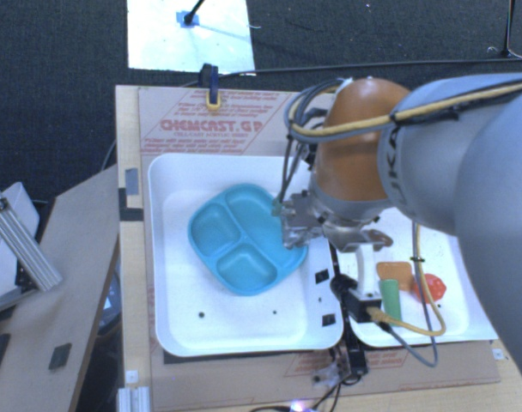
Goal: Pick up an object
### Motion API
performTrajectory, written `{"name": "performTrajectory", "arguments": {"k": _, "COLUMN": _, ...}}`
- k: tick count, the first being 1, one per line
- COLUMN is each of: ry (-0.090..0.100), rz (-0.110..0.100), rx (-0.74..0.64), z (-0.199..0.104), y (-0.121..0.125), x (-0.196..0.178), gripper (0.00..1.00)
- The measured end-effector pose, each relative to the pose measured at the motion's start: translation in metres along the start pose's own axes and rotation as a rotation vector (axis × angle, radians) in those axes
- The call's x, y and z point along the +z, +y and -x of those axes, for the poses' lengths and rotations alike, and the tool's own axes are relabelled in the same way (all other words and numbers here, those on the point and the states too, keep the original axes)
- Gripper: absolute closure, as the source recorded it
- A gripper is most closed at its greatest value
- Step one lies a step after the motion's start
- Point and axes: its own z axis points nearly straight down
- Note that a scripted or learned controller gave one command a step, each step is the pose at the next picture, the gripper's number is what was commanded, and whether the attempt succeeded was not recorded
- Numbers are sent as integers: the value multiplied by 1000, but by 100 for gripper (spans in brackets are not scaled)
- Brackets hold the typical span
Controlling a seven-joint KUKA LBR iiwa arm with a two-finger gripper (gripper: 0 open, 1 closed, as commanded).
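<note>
A light blue plate (235,240) with three compartments lies in the left white bin (179,316). The gripper (295,228) comes down from the orange wrist band at the plate's right rim and seems to touch it. The wrist body and cables hide the contact, so I cannot see whether the rim is held. In the right bin (467,320) lie an orange block (395,272), a green cylinder (390,299) and a red piece (433,288), all partly covered by the arm and its cables.
The big grey arm covers most of the right bin and the wall between the bins. Cables hang down over the front edge near the bins' divider. A cardboard sheet (209,114) with red print and a clamp lies behind the bins.
</note>
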Motion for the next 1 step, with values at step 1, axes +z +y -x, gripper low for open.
{"name": "performTrajectory", "arguments": {"k": 1, "ry": -1, "rz": 0, "rx": 6, "z": 3, "y": 0, "x": 0, "gripper": 0}}
